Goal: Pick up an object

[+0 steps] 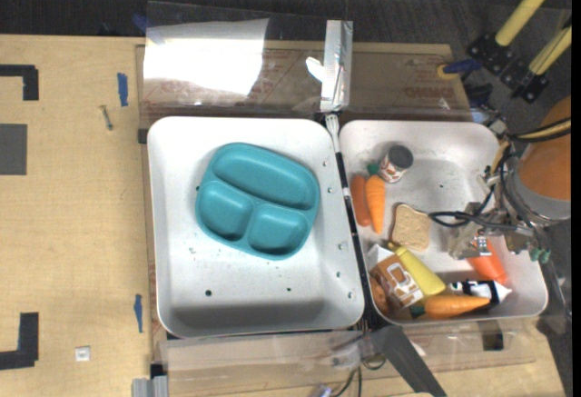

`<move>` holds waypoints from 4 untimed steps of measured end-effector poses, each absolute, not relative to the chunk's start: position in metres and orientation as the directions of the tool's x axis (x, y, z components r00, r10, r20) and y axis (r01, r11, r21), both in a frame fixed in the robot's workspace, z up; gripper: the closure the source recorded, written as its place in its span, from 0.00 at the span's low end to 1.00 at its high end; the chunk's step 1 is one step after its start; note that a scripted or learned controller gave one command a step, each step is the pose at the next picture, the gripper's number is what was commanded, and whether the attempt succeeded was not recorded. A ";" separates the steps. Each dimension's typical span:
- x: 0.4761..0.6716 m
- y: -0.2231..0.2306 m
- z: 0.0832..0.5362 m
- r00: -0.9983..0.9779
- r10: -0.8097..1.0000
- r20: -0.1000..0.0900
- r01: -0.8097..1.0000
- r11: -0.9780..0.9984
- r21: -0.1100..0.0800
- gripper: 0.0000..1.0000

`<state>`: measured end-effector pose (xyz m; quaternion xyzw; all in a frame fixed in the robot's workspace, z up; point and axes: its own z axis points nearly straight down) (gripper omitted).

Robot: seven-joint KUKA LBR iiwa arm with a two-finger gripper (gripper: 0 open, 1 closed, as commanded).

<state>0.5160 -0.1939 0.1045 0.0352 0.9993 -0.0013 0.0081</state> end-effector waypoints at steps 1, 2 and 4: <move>0.586 -0.206 0.249 -0.986 0.164 -0.016 0.164 0.986 -0.001 1.00; 0.650 -0.160 0.259 -0.949 0.315 -0.010 0.315 0.949 0.003 1.00; 0.652 -0.073 0.287 -0.893 0.449 -0.011 0.449 0.893 0.005 1.00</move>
